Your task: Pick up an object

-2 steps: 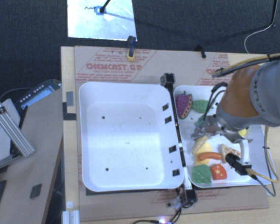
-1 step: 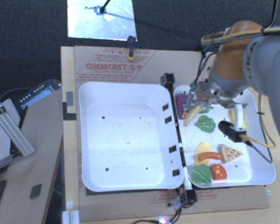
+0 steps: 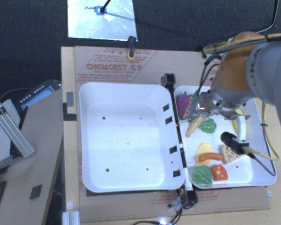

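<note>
Toy pile, lower right of the frame: nearest the lens lie a green leafy piece (image 3: 202, 175) touching a red piece (image 3: 219, 172), with a sausage (image 3: 209, 157) on a yellow slice (image 3: 203, 148) just above them.
Right bin (image 3: 257, 172): it carries all the toys; the rim beside the divider is close to several of them.
Left bin (image 3: 126, 135): sits beside it, centre of the frame.
Gripper (image 3: 200, 108): hangs low over the upper left part of the right bin, under the grey arm (image 3: 264, 74) with its orange band.
Fingers: I cannot tell whether they are spread or pressed together; the wrist body and glare hide the tips.
Likely target: a purple toy (image 3: 183, 105) just left of the gripper, a tan cone-like piece (image 3: 194, 125) just below it, and a green lump (image 3: 207, 125) beside that.
Hold: nothing is visibly between the tips.
Risk, crowding: the three toys lie near each other, so a closing grasp could catch two at once or push one aside.
Risk, wall: the purple toy lies against the bin's left wall, so a tip could strike the rim instead.
Risk, shape: the tan piece looks tapered and may squirt out.
Risk, cable: a black part (image 3: 229, 138) and a yellow cable (image 3: 264, 156) cross the bin at right and could snag.
</note>
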Motion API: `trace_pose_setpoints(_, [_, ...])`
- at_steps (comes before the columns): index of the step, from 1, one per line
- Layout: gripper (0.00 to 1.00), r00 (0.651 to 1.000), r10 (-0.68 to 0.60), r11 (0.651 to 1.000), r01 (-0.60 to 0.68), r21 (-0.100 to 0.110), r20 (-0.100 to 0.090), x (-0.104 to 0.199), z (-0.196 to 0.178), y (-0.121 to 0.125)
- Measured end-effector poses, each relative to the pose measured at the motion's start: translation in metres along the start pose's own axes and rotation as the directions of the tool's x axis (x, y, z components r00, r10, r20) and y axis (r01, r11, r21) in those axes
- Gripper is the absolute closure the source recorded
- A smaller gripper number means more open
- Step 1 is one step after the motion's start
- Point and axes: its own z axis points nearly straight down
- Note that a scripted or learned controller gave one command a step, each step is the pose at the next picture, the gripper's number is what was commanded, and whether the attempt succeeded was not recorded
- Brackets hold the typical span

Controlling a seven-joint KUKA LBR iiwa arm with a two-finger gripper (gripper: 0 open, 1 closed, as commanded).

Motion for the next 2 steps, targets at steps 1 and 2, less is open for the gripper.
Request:
trace_pose_setpoints(1, [1.00,1.000,0.007,1.000,-0.007,0.004,0.001,-0.048,0.000,-0.093])
trace_pose_setpoints(2, [1.00,1.000,-0.016,1.000,0.016,-0.005,-0.006,0.081,-0.028,-0.088])
